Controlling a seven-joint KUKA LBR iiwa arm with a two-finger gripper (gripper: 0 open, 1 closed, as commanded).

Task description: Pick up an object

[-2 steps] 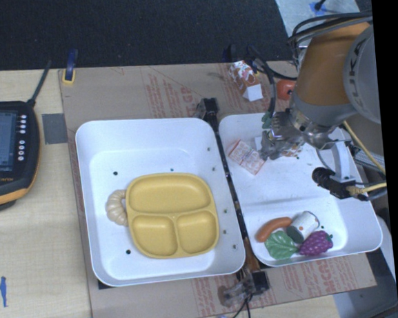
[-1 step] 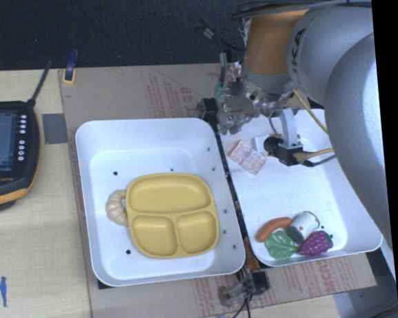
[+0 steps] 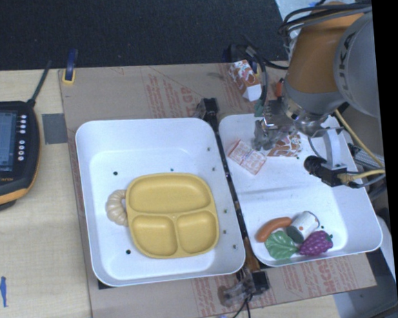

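Fingers of the gripper point down into the right bin near its far edge, but they read as a dark blurred cluster and I cannot tell how far apart they stand or whether anything sits between them. Just left of them a small checked packet lies flat on the bin floor, tilted, near the bin's far-left corner. Immediately right of the gripper a red-and-white printed item is partly covered by the wrist; its shape cannot be made out. Along the near edge of the same bin a toy sausage, a green leafy toy, a small white-and-dark cylinder and a purple grape bunch crowd together, touching and overlapping. The left bin carries a yellow divided tray at its centre; a beige ridged object shows at the tray's left side, partly hidden beneath it. The arm is cut off at the right.
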